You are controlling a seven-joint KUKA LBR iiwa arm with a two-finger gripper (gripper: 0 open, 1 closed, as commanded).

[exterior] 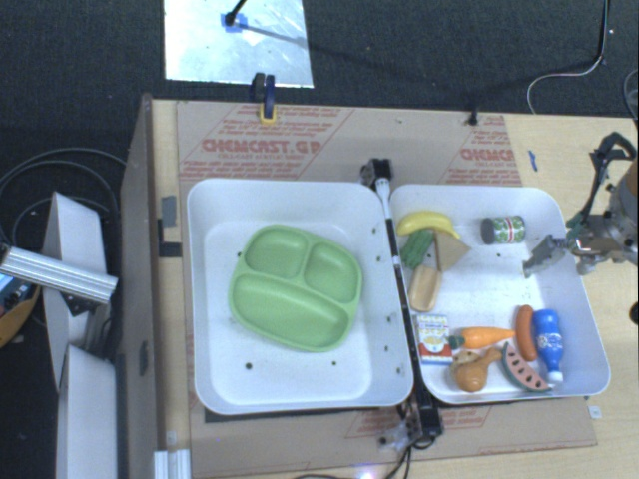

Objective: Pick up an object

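Now gripper (pixel 544 255) over right bin (pixel 574 297) rim, toys w/ bare middle.

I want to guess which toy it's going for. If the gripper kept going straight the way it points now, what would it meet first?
The gripper points left and slightly down from the right bin's right edge. Its line crosses bare floor first, then probably reaches the wedge and cucumber; the can sits just above it. Depth is unclear.

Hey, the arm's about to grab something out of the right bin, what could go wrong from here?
1. The toys along the near edge are packed together: the carrot, chicken drumstick, watermelon slice and blue bottle touch or overlap, so a grab may catch two or slip.
2. The small can lies on its side and may roll away.
3. The gripper sits by the right bin's far rim and might clip it.
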